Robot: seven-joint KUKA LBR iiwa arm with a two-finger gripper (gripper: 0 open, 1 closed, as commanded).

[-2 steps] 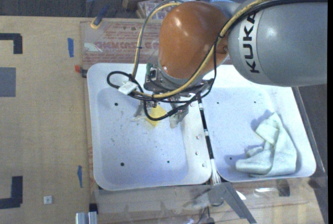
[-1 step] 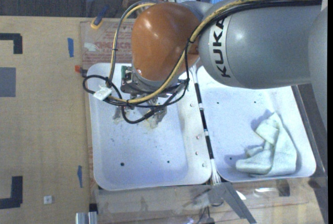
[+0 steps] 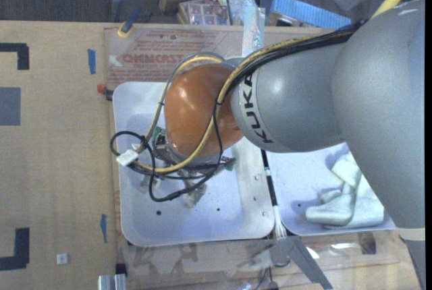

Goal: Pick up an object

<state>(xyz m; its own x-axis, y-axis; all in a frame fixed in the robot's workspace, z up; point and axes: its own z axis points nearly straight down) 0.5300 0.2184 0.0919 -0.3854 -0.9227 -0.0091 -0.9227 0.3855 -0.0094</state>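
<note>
Arm [image 3: 317, 93] reaches in from the right and hangs over the left bin [image 3: 135, 214], its orange band [image 3: 196, 113] above that bin's middle. You see the gripper [image 3: 192, 191] low inside this bin, under a tangle of cables [image 3: 135, 154]; whether it is apart or together, you cannot tell. Right of the left bin, the right bin [image 3: 304, 221] holds a crumpled white cloth [image 3: 344, 204], well apart from the gripper.
</note>
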